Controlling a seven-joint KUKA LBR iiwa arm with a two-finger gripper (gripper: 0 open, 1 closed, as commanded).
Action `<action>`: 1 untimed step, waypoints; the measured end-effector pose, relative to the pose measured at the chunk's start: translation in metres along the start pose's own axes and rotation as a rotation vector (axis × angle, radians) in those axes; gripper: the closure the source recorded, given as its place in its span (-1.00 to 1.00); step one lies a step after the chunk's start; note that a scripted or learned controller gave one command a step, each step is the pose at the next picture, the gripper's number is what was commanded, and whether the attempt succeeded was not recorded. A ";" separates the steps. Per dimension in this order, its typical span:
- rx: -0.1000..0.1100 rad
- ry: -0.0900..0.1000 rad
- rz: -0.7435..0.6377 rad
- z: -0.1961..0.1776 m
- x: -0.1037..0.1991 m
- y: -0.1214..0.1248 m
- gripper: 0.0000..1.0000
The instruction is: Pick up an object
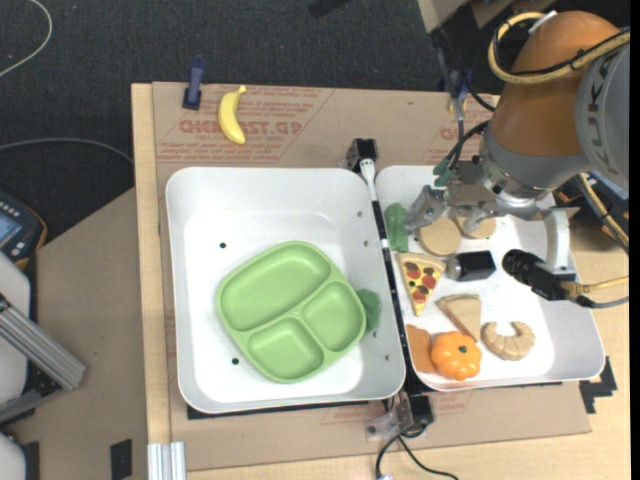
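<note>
Camera view, landmark: the right bin (585,353); every place below is given against it.
My pincer (455,211): it hangs over the right bin's far-left part, above a round tan cookie (440,236). Whether it is spread, pressed together or pinching anything I cannot tell; the wrist hides the tips.
Task's thing: no single one is fixed. The candidates lie in the right bin, and the cookie sits nearest under me.
Risk, flat target: the cookie lies low on the floor, so I judge my tips could slide over it and come up bare.
Risk, crowding: a green piece (397,226) lies against the bin's left wall just beside the cookie, and a pizza slice (419,280) is close in front. I might nudge or snag either.
Risk, wall: working this near the left wall, I could clip the rim.
Count in the right bin: one cookie, one green piece, one pizza slice, one tan wedge (462,317), one croissant (510,339), one orange pumpkin (455,355).
Count in the left bin (200,208): one green divided plate (290,310).
Count beyond both bins: one banana (233,115).
</note>
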State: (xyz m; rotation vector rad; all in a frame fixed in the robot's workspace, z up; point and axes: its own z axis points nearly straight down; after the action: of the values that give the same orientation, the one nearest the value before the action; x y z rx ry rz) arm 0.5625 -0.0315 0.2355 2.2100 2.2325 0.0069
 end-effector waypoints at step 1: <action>-0.001 -0.004 0.009 -0.010 -0.006 0.000 1.00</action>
State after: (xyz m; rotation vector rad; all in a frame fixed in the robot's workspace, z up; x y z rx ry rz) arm 0.5621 -0.0375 0.2457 2.2174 2.2206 0.0043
